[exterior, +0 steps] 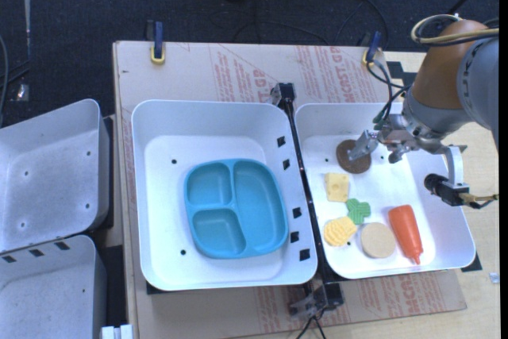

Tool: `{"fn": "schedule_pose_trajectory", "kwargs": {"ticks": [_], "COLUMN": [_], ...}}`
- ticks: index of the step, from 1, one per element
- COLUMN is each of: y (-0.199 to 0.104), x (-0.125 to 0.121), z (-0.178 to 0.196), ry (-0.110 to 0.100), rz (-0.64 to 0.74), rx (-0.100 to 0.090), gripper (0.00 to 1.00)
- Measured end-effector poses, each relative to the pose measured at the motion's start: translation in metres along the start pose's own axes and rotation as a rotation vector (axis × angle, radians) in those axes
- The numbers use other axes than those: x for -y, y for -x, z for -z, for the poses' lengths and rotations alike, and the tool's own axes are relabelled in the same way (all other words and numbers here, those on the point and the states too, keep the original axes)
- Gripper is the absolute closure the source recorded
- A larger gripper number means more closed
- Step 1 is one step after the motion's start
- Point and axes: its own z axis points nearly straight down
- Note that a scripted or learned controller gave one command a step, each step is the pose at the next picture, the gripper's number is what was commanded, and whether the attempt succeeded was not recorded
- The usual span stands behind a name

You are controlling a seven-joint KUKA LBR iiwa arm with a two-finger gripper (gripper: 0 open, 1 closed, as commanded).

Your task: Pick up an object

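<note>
The right bin (444, 250) holds several toy foods. A brown round disc (352, 159) lies at its back left. In front of the disc are a pale yellow wedge (338, 186), a green piece (359, 210), a yellow ridged piece (340, 232), a tan round bun (378, 240) and an orange carrot (406, 233). My gripper (379, 149) hangs low over the back of this bin, just right of the brown disc. Its fingers stand open; the left one (364, 144) is at the disc's upper right edge, and nothing sits between them.
The left bin (159, 171) holds a blue three-compartment plate (235, 207). A black divider (295, 171) runs between the two bins. The arm (456, 79) reaches in from the right over the bench's back corner. A black cable part (444, 188) hangs over the right bin's right side.
</note>
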Motion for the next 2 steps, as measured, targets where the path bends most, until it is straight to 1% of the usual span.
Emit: {"fn": "schedule_pose_trajectory", "kwargs": {"ticks": [1, 2], "y": [0.0, 0.0], "x": [-0.001, -0.004], "z": [-0.026, -0.012], "ry": [0.006, 0.013], "rz": [-0.002, -0.001], "rx": [0.002, 0.002], "gripper": [0.0, 1.0]}}
